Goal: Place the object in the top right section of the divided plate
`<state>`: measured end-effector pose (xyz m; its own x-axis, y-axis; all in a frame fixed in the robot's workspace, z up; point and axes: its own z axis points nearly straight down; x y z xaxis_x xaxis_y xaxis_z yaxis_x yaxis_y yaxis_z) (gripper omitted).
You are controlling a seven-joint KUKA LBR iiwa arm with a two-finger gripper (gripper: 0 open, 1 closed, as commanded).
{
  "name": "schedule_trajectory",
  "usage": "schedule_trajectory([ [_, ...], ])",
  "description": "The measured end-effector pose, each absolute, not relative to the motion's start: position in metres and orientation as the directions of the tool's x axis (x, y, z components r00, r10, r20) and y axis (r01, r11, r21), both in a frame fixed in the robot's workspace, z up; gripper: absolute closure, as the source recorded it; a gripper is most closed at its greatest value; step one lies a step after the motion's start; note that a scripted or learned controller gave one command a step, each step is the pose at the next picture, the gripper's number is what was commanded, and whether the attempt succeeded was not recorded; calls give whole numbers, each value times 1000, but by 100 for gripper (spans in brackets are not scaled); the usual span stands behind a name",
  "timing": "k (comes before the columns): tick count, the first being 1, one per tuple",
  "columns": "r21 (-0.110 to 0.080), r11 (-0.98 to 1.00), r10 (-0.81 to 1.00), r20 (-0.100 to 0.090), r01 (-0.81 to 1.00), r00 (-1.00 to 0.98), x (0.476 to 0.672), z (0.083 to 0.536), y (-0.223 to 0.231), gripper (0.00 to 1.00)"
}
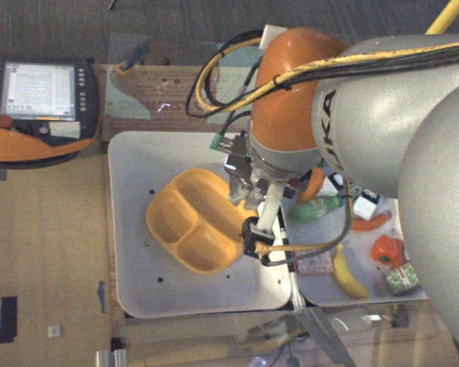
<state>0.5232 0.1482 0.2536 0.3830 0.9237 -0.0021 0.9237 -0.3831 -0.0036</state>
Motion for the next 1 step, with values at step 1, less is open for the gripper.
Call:
schedule_trajectory([
  [1,-2,-383,924,-2,924,383,480,391,152,100],
])
